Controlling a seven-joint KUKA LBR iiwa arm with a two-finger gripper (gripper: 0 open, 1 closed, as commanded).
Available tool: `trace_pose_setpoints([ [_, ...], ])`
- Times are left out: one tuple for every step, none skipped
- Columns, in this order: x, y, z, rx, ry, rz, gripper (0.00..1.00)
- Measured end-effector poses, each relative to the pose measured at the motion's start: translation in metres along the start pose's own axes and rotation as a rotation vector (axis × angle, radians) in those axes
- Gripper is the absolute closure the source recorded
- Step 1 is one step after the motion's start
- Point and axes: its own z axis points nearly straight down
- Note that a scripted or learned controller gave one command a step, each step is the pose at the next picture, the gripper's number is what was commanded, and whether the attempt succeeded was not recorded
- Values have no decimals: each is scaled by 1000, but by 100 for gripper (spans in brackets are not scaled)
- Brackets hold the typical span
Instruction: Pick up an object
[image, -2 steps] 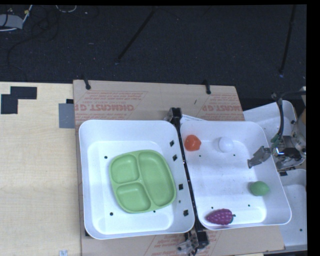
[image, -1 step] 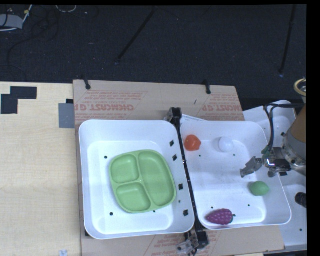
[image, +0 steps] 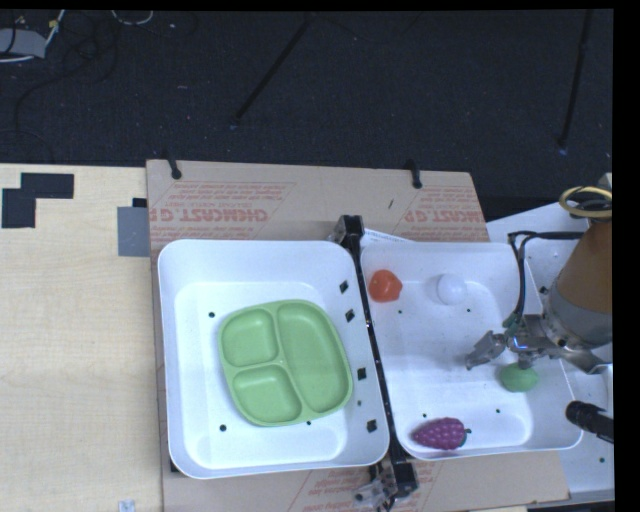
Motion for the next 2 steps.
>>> trace_pose_setpoints([
  [1,0,53,-3,-1,0,0],
  [0,0,41,-4,-1,4,100],
])
